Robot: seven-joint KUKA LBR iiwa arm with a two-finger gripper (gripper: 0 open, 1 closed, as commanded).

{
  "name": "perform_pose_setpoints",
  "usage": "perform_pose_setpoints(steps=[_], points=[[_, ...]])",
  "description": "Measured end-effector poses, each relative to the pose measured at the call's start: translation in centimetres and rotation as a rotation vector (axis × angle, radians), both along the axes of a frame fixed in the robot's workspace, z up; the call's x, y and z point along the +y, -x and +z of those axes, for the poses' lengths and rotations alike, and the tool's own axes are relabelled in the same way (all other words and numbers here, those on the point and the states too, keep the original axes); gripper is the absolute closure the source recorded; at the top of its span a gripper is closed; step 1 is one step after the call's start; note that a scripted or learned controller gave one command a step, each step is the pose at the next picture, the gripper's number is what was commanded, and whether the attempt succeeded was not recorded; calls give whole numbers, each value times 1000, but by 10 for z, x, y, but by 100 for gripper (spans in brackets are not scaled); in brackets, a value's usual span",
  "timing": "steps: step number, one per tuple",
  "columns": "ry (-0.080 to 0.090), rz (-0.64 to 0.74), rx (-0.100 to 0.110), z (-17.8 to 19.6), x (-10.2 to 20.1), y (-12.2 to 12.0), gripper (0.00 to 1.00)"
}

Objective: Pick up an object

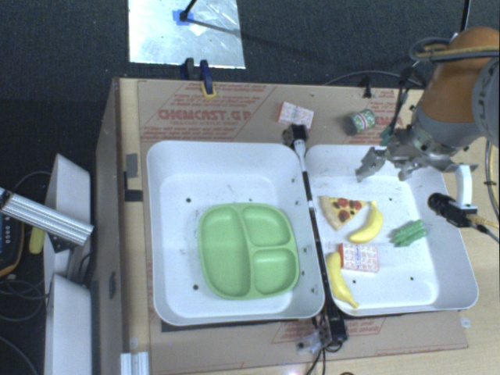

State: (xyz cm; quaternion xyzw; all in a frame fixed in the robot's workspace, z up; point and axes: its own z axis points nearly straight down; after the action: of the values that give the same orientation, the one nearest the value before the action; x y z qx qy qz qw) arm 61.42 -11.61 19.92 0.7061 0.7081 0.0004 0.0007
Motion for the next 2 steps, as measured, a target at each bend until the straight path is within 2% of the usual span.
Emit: perform_pose_setpoints(steps=[1,2], points=[[0,-2,-1,-105,-13,11,0],[2,-2,-17,-109,-16,38,0]])
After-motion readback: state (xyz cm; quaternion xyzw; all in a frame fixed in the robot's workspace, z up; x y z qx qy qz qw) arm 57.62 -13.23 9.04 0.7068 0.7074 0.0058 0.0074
